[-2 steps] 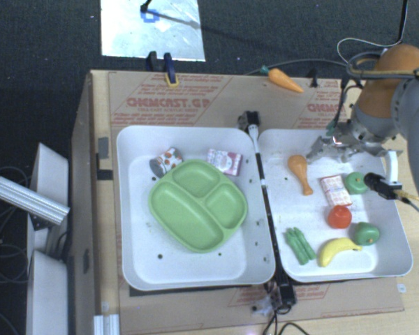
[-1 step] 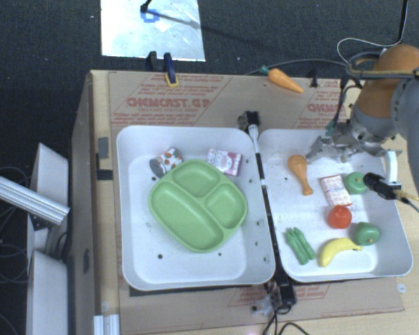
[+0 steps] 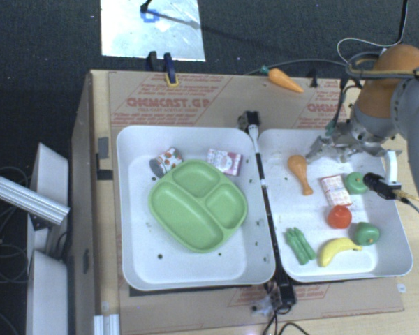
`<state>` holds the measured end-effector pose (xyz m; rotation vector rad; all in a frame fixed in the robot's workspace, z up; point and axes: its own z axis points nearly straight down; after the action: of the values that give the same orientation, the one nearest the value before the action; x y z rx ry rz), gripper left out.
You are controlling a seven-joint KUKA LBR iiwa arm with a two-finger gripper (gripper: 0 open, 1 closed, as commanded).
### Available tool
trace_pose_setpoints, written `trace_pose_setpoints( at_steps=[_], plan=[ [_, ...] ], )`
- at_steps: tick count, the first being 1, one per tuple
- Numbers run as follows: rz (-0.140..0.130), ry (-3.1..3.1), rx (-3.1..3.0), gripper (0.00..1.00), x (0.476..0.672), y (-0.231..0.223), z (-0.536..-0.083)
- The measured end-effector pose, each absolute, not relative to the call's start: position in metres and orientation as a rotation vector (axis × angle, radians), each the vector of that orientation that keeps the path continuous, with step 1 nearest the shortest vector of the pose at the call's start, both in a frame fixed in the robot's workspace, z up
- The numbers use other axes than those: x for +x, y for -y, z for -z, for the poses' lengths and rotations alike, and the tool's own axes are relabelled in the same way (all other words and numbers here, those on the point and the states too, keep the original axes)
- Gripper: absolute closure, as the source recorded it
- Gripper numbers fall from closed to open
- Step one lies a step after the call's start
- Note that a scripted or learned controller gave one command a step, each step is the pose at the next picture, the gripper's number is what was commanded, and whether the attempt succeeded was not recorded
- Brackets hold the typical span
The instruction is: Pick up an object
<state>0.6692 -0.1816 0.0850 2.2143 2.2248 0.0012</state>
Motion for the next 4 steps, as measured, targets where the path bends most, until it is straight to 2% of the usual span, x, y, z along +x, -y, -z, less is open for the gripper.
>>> trace_pose_setpoints(
  at_steps=[4],
  plan=[
    [-0.001, -2.221, 2.218, 0.00, 0.6692, 0.1875, -0.0855]
  ],
)
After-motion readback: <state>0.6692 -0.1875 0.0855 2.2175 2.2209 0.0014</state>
